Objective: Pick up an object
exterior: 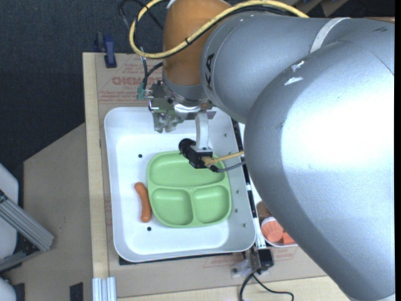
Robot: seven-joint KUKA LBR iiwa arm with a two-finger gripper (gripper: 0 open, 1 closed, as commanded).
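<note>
Smooth orange sausage-shaped toy (143, 202) lies in the left shallow white plastic bin (123, 168), just beside the glossy green three-compartment plastic tray (188, 196). Farther back, the grey arm's gripper (168, 124) points down by the bin's far wall; can't tell how its fingers stand.

Not much to read here tbh. There's red print on the cardboard sheet (125, 80) behind the left bin, mostly hidden by the arm (301, 118). The top line looks like it starts with "CHI", maybe "CHICM", but it's blurry and I wouldn't swear to it. The smaller red lines under it are too fuzzy to make out. Black letters on the arm's grey housing look like "KA", cut off.
</note>
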